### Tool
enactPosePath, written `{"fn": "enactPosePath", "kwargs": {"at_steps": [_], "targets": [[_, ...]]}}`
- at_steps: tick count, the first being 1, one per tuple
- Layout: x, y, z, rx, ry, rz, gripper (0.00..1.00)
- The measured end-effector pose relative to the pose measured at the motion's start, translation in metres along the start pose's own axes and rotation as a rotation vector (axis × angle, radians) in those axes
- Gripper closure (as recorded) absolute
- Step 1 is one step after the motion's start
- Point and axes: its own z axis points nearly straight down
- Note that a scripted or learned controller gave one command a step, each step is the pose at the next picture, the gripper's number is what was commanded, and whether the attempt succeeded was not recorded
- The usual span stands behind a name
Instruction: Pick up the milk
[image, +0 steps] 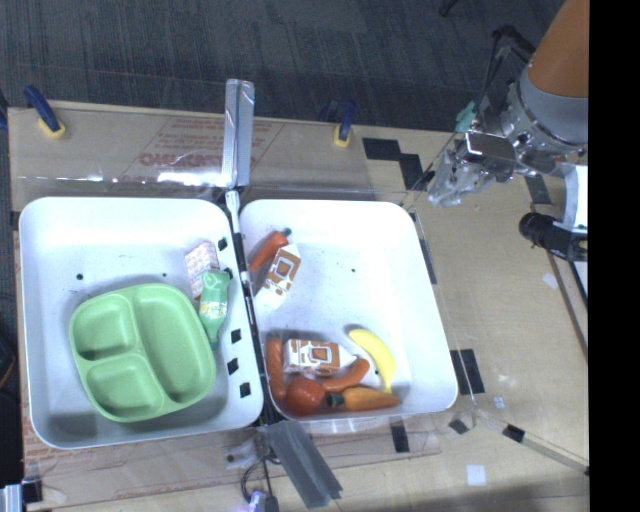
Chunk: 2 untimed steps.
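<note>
Now, two white bins stand side by side. My left bin holds one green tray. My right bin holds two milk cartons, one banana and one tomato. My gripper hangs outside, beyond the right bin's far corner.

Glossy white plastic bins, matt green plastic tray, plywood-like bench.
</note>
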Motion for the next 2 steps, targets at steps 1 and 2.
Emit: {"fn": "enactPosePath", "kwargs": {"at_steps": [1,2], "targets": [[-0.008,-0.084,0.041,0.005,0.000,0.209,1.00],[-0.020,-0.097,0.078,0.003,0.000,0.109,1.00]]}}
